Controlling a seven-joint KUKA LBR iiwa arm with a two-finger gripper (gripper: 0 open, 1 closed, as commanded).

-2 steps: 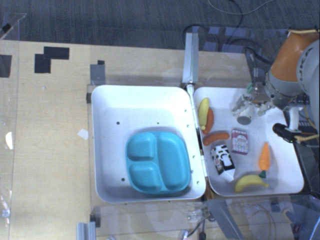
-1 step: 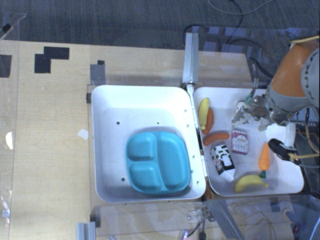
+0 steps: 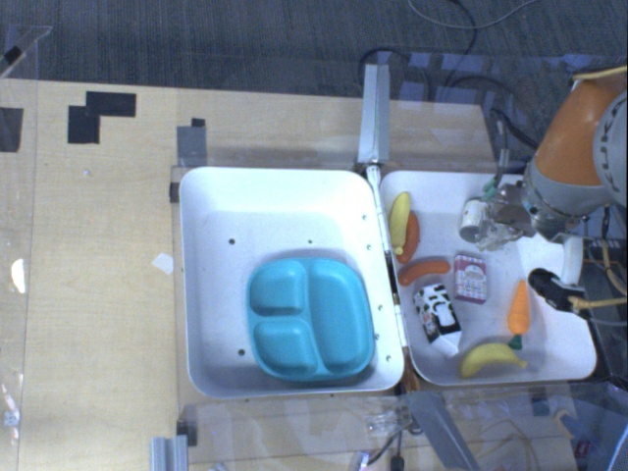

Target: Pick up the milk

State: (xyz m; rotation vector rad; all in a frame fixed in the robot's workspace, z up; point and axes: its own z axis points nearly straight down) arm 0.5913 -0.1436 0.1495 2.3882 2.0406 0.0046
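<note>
The milk (image 3: 437, 313) is a small carton with a black-and-white cow pattern. It lies on its side near the front left of the right bin (image 3: 579, 361). My gripper (image 3: 490, 224) hangs over the back of that bin, up and to the right of the milk and well apart from it. Behind the gripper, the grey wrist with its orange band reaches in from the right.
Around the milk lie a sausage (image 3: 423, 270), a pink carton (image 3: 471, 278), a carrot (image 3: 519, 309) and a banana (image 3: 491, 358). Another banana (image 3: 399, 219) lies along the bin's left wall. A blue divided plate (image 3: 309, 319) sits in the left bin (image 3: 211, 263).
</note>
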